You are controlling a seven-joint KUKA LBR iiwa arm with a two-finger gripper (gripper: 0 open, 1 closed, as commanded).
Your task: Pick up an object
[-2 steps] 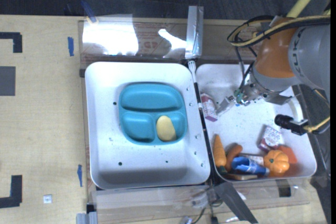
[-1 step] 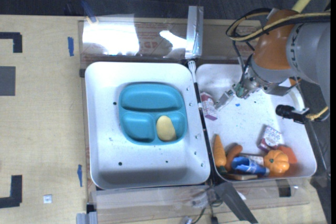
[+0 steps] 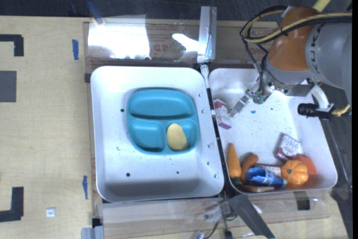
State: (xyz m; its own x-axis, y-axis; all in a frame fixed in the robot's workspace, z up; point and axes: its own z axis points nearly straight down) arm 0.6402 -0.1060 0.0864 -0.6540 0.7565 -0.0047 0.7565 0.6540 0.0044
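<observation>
My gripper (image 3: 240,106) hangs over the upper left part of the right bin (image 3: 313,137), pointing down and to the left. Just left of it, a small pink and white packet (image 3: 222,113) lies against the bin's left wall. Nothing shows in the gripper. Along the bin's front edge lie an orange carrot (image 3: 233,160), a blue tube (image 3: 264,176), an orange pumpkin-like toy (image 3: 296,170) and a white and maroon packet (image 3: 289,146). The left bin (image 3: 112,165) holds a blue divided plate (image 3: 146,120) with a yellow oval object (image 3: 177,136) in its lower right compartment.
The divider between the two bins (image 3: 212,137) runs just left of the small packet. Bare white floor (image 3: 263,131) lies in the middle of the right bin. A shiny plastic sheet (image 3: 145,36) and a metal bracket (image 3: 207,33) sit behind the bins. Cables (image 3: 263,28) loop around the arm's wrist.
</observation>
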